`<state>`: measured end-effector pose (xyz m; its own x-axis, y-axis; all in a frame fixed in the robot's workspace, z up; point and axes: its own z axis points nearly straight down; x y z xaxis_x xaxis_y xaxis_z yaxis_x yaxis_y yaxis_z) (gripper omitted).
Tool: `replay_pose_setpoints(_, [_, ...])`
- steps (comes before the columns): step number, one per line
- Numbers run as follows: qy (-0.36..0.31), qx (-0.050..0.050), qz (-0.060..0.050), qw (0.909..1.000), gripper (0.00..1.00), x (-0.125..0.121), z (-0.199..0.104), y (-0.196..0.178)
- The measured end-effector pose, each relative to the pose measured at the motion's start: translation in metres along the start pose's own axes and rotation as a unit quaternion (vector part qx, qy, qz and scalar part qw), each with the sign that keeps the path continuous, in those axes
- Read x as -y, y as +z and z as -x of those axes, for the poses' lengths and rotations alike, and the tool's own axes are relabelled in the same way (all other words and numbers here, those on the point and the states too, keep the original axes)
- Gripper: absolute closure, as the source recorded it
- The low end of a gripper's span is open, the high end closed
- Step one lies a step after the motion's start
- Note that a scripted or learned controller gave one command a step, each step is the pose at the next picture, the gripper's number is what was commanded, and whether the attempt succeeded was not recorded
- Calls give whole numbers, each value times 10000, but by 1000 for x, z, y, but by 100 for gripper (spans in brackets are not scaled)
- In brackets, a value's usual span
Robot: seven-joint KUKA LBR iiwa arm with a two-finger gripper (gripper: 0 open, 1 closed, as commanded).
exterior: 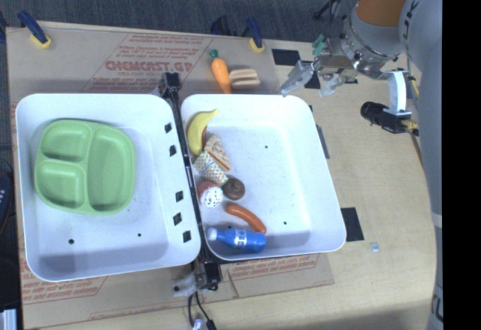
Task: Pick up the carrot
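Grey metal claw (310, 83) of mine hangs over the bench (376, 193), just beyond the far-right corner of the right bin (282, 171). It's spread wide w/ nothing between the fingers (294, 80), which slant down toward the bin's far edge.

Closest thing to me is a tan bun (244, 79) on the cardboard sheet (150, 58), just outside the right bin's far edge. The carrot (220, 73) is right beside it on the side away from me: orange body, green top pointing to the bench's far edge, tip toward the bin. It lies flat on the cardboard near the bin's far-left corner, outside both bins, apart from my claw w/ the bun in between.

Inside the right bin everything crowds the left wall. From far to near:
- yellow banana (197, 129), curved along the wall
- striped wrapped item (213, 159), can't tell what it is
- brown round piece (234, 188)
- white ball w/ red marks (213, 197), touching the brown piece
- orange-red sausage (245, 218), lying at a slant
- blue bottle (237, 240) on its side along the near edge

Right half of that bin shows bare white floor.

Left bin (98, 242) sits flush vs. the right one, black clips along the shared rim. It holds a green divided plate (84, 165) w/ three compartments, toward its left-far part.

Blue clamps pin the cardboard's far edge: one at the far-left corner (34, 28), one farther along, beyond the bun (254, 31).
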<state>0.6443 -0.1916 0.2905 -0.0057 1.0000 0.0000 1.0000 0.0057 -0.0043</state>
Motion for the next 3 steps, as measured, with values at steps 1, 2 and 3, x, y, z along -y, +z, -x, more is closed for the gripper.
replay_pose_setpoints(1, [-926,-10,-9,9957,0,2,-23,158])
replay_pose_setpoints(2, [-31,3,25,10000,0,-15,-93,195])
replay_pose_setpoints(3, [281,0,26,9996,0,-14,-108,33])
